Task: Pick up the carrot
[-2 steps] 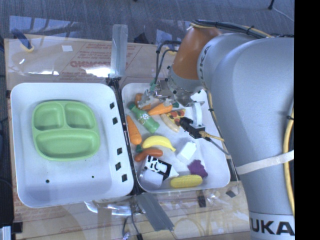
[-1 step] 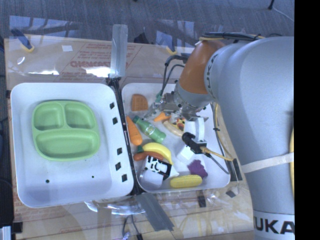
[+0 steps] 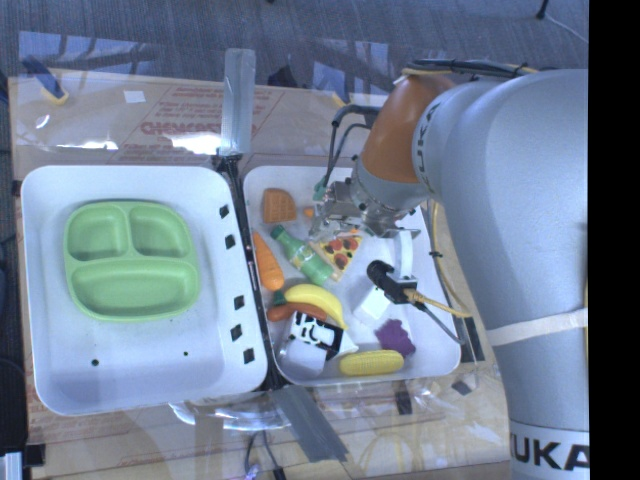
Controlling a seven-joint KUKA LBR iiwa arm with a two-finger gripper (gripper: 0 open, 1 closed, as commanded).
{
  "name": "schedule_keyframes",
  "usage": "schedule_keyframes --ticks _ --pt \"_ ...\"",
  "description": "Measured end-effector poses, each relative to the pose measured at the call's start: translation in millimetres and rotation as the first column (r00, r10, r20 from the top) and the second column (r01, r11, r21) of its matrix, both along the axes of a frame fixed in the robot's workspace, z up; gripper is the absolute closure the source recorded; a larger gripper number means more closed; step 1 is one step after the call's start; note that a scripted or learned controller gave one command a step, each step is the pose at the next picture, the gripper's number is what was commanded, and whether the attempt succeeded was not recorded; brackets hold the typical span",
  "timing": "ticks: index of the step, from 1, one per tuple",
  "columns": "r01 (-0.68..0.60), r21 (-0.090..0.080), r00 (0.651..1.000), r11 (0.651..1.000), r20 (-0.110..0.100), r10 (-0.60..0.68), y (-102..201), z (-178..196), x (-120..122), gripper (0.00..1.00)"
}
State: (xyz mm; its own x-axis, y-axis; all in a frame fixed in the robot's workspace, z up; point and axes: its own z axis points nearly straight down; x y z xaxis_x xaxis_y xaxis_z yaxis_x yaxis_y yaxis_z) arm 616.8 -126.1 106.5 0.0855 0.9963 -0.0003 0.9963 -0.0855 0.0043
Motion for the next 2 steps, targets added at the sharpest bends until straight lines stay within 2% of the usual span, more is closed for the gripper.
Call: schedule_keyframes --ticks 1,2 --pt "0.000 0.000 1.000 1.000 -0.001 0.000 0 -1 0 0.00" --pt "0.244 0.000 0.970 0.970 -0.006 -0.244 -66 -15 40 0.00"
